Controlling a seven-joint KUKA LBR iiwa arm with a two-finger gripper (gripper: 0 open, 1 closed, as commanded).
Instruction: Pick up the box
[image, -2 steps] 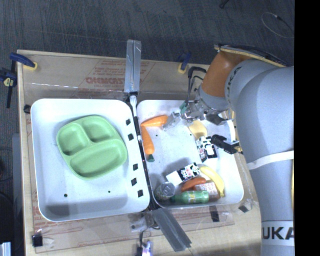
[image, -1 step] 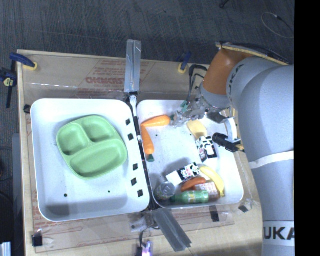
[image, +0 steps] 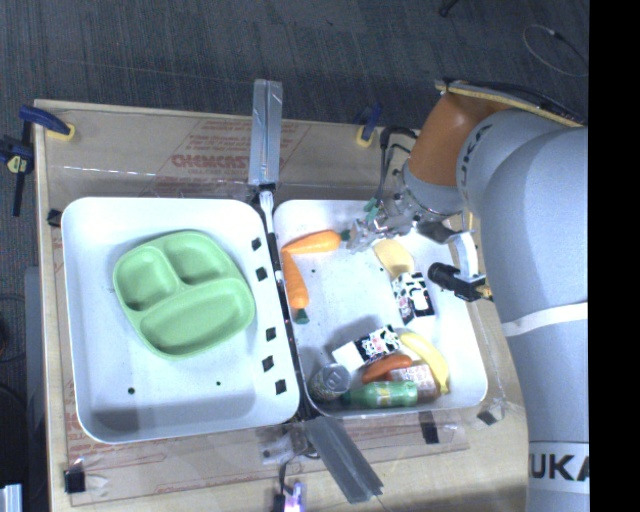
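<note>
Two small white boxes with black cow patches lie in the right bin (image: 470, 330). One box (image: 413, 296) is near the bin's middle right, and the other box (image: 370, 346) lies lower down, beside a banana (image: 428, 358). My gripper (image: 368, 230) hangs over the bin's far edge, up and left of the nearer box and apart from it. It is close to the tip of an orange carrot (image: 312, 241) and a pale yellow fruit (image: 393, 255). Nothing shows in its grasp.
A second carrot (image: 295, 283) lies along the right bin's left wall. A can (image: 330, 380), a green bottle (image: 385, 395) and a red item (image: 385, 367) crowd the near edge. The left bin (image: 90, 390) holds a green divided plate (image: 185, 290). My arm covers the right side.
</note>
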